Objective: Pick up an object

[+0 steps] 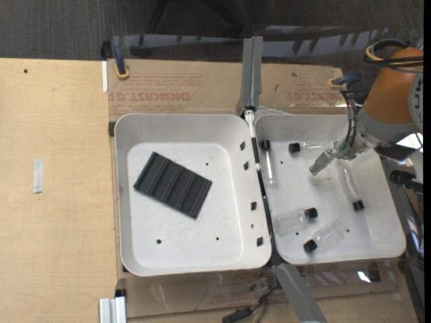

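Two bins sit side by side on the counter (54, 147). Nearest the camera, in the right bin (387, 244), lies a clear vial (322, 237) with a black cap; just beyond it a second vial (296, 219) lies near the bin's middle. Further back, a third vial (351, 188) lies lengthwise toward the right wall, a fourth vial (268, 161) lies along the left wall, and a small black-capped piece (294, 148) sits near the far edge. The left bin (124, 200) holds one dark ribbed slab (173, 184), lying flat and turned at an angle.

The step in hand appears to be the approach: the arm (390, 96) reaches in from the right, and the hand (323, 163) hangs over the far part of the right bin, between the third vial and the black-capped piece (its height above the bin floor cannot be judged).

The hand's opening cannot be told from this angle, and nothing is seen between its fingers. No contact with any vial is evident.

The next move likely calls for centring over one vial, probably the third, aligning across its long axis, then descending. Clear, round vials may roll or slip on closing.
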